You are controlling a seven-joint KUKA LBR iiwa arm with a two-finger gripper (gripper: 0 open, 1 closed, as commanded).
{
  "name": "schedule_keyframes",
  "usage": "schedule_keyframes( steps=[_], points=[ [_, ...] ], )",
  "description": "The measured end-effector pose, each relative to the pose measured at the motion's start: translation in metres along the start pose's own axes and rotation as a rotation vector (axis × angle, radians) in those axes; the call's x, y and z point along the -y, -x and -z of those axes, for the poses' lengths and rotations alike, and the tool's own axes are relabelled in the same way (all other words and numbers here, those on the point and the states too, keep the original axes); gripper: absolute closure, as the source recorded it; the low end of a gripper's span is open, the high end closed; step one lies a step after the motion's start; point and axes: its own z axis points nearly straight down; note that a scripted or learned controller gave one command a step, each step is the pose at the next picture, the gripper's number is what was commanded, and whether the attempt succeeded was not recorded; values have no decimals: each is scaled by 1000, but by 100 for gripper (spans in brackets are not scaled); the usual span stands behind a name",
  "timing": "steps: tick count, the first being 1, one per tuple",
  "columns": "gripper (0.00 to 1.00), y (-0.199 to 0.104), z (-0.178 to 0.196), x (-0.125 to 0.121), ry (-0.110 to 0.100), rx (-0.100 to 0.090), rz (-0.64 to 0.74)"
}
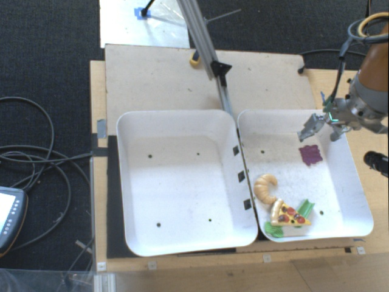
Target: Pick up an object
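Observation:
The right bin (349, 163) holds a flat purple piece (310, 154) near its upper right. A tan croissant (265, 187) lies lower in the same bin, beside a pizza slice (290, 214) that rests on green pieces (306, 207). My gripper (324, 128) hangs over the upper right part of that bin, just above the purple piece. Its fingers are spread, and nothing lies between them.
The left bin (130, 163) stands beside the right one, with a divider carrying black clips (240, 175) between them. A grey slanted pole (200, 29) crosses the bench at the back. Cables and a tablet (11, 215) lie on the floor at left.

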Motion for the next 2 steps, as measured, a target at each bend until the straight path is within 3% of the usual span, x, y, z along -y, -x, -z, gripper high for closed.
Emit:
schedule_keyframes(
  steps=[1, 2],
  points=[
    [0, 0, 3, -1, 5, 1, -1],
    [0, 4, -59, 2, -1, 1, -6]
  ],
)
